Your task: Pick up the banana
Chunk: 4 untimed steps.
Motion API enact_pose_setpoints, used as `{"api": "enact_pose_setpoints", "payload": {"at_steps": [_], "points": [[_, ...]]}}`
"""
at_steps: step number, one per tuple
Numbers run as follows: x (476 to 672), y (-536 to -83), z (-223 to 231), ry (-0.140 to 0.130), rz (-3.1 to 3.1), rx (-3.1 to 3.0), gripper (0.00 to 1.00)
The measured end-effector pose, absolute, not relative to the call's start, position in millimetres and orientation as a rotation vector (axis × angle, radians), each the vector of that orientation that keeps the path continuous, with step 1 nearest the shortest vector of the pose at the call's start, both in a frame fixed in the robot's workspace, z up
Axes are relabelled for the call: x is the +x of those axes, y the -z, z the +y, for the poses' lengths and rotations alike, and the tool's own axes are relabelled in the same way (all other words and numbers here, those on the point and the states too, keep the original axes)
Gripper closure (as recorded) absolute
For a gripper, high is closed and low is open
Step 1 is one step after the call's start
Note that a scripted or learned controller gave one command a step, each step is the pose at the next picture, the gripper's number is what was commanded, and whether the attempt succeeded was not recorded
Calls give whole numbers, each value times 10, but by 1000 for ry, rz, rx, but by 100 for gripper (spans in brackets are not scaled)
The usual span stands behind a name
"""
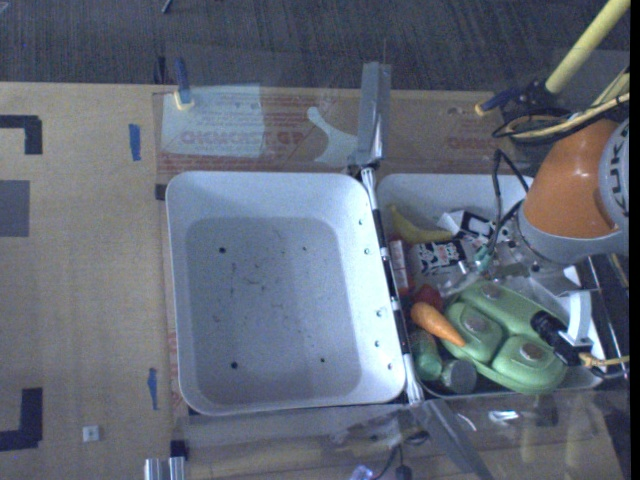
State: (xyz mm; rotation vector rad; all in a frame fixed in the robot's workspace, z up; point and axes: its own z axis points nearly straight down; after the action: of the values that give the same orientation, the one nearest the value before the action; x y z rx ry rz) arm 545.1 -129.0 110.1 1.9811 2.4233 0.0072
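The arm (585, 183) covers the right bin (440, 183) at three o'clock; the banana (415, 230) is partly hidden.

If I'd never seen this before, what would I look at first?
Probably the robot arm's bright orange band at the right, hanging over the crowded right bin. In that bin a yellow banana lies near the far left corner, with an orange carrot and a big green toy closer to the front. The big white left bin catches the eye too.
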Motion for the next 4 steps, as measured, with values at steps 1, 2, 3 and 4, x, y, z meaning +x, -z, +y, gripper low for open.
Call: {"api": "enact_pose_setpoints", "payload": {"at_steps": [1,2,3,4], "points": [[5121,-1403,-1448,-4,2786,1447,0],[4942,-1450,-1657,-11,2980,941,0],[4868,-891,-1464,-8,3050,659,0],[4876,-998,-1456,-12,3047,662,100]]}}
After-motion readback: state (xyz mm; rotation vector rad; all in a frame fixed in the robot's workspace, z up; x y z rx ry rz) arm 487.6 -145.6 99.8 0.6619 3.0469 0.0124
